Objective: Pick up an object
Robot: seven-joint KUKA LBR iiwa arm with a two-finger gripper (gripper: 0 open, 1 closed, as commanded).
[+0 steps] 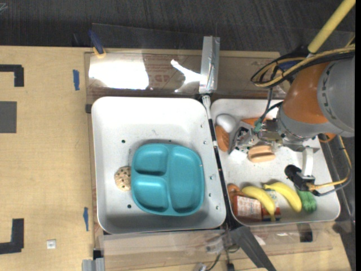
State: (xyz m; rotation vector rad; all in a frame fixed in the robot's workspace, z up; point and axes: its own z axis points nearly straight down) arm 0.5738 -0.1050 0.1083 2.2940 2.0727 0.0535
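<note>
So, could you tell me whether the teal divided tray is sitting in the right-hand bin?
No, the teal divided tray lies in the left bin, beside a small speckled cookie.

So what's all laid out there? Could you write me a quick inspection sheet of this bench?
Surface: two shallow white bins, left bin and right bin, side by side on a wooden bench.
Job's things: teal divided tray and speckled cookie in the left bin; two bananas, a bottle, a green item, a hot dog bun and a silver object in the right bin.
Clutter: blue tape bits on the bench.
Grippers: gripper low over the right bin, beside the bun; grasp unclear.
Cables: black and yellow loops behind the arm.
Surroundings: dark floor.
</note>
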